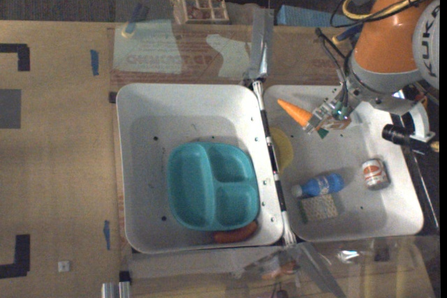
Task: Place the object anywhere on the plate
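A teal divided plate [209, 185] lies in the left bin [140, 122], toward its front. My gripper [321, 122] hangs over the back left part of the right bin [398, 220]. An orange carrot [292, 112] lies slantwise there, and its thick end meets the gripper's tip. Whether the carrot rests on the bin floor or is lifted is unclear. The arm's orange band [387, 31] rises behind the gripper at the right.
In the right bin lie a blue bottle [319, 185], a small red and white can [375, 174], a speckled square pad [318, 207] and a yellow object [282, 146] by the left wall. A red sausage [235, 234] sits at the left bin's front edge, below the plate.
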Tool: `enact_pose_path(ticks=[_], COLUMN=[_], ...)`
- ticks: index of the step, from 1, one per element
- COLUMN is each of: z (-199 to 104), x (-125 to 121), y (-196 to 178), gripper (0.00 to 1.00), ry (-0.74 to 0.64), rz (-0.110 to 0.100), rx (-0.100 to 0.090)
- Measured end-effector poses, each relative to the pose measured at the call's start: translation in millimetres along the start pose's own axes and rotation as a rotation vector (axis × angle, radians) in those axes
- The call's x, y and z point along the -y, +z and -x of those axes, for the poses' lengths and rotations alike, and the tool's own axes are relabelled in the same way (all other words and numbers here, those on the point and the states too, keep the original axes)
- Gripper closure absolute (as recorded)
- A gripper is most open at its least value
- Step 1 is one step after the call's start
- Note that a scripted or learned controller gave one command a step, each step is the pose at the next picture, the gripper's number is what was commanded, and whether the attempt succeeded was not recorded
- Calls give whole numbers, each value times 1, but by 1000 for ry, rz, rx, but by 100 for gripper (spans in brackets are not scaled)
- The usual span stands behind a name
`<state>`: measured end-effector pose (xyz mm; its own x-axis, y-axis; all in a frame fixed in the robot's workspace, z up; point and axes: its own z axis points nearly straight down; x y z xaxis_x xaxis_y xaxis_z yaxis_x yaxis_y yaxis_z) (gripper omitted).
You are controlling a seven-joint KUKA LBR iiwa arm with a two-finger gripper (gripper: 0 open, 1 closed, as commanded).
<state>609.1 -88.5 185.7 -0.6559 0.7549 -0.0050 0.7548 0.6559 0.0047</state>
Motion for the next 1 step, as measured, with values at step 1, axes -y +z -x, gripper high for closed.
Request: enact_pose_path(ticks=[1], z=[-80], x=[22], y=[0], gripper=[100], ry=[-92], rz=[-3], rx=[-4])
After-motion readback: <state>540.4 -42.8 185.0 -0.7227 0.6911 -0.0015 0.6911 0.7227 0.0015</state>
